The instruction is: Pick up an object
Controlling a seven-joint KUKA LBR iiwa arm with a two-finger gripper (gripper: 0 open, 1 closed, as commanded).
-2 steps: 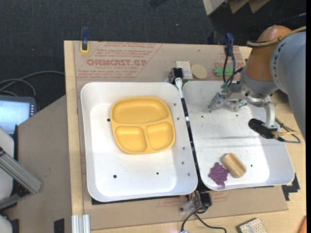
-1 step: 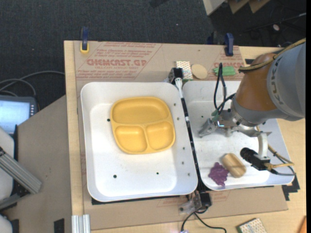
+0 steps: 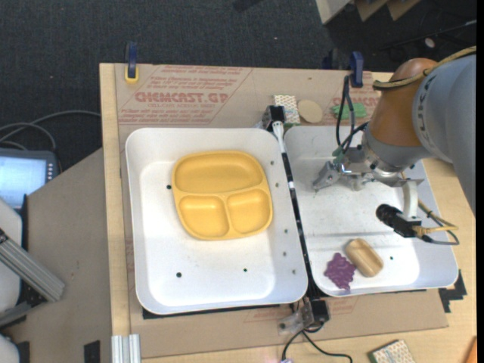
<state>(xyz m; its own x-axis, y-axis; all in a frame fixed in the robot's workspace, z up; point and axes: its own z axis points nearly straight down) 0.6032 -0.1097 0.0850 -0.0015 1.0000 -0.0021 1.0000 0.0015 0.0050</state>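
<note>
My gripper (image 3: 327,175) hangs low over the upper middle of the right bin (image 3: 318,225), pointing left, with nothing visibly held. A tan, bread-like block (image 3: 364,256) lies near that bin's front edge. A purple bunch of grapes (image 3: 339,270) sits just to the left of the block, touching it. Both lie well in front of the gripper and apart from it. In the left bin (image 3: 151,225) a yellow divided plate (image 3: 222,193) lies flat, slightly back of the middle.
The grey arm with its orange band (image 3: 397,116) comes in over the right bin's back right corner. A thin divider rail (image 3: 291,195) runs between the bins. Small items sit on the bench behind the right bin (image 3: 310,111).
</note>
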